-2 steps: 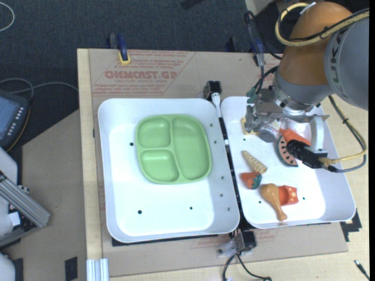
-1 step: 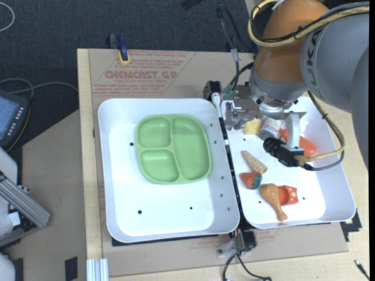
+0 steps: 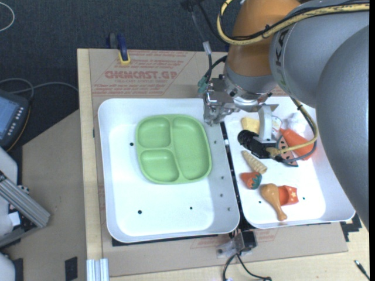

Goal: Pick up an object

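My gripper (image 3: 213, 109) hangs low over the back of the strip where the two bins meet, just past the far right corner of the green divided plate (image 3: 173, 148). Nothing shows between it and the bin. In the right bin (image 3: 328, 206) lie toy foods: a yellow piece (image 3: 251, 123), an orange piece (image 3: 291, 138), a waffle cone (image 3: 255, 163), a small red and green item (image 3: 252, 180), a brown drumstick (image 3: 273, 198) and a red piece (image 3: 289, 195). The arm covers the back of the right bin.
The green plate fills the middle of the left bin (image 3: 117, 198), with bare white floor in front of it. A cardboard sheet (image 3: 140, 69) lies under both bins. The bulky grey arm (image 3: 328, 57) overhangs the right side.
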You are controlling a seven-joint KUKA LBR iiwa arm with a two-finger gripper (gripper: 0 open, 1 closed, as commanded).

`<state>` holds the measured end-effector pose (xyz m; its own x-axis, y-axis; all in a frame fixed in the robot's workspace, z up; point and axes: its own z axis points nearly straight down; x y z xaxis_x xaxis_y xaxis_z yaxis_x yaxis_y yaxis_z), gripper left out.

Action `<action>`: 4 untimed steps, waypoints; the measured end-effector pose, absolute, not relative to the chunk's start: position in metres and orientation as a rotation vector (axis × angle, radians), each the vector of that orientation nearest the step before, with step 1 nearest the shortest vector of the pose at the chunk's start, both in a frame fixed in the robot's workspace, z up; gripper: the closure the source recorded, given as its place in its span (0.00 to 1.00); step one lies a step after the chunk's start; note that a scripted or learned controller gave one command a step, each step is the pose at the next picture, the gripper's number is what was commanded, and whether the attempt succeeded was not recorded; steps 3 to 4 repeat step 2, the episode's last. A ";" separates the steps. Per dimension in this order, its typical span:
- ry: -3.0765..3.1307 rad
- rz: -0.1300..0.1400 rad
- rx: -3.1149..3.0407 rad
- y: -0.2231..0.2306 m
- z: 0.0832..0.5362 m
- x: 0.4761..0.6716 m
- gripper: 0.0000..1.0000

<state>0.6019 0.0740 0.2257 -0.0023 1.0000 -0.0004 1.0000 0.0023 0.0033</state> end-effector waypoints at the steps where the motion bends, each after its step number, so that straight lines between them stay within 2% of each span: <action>1: 2.221 0.003 2.219 0.074 0.230 0.599 1.00; 2: 2.222 -0.005 2.225 0.068 0.214 0.591 1.00; 4: 2.222 -0.005 2.225 0.068 0.214 0.591 1.00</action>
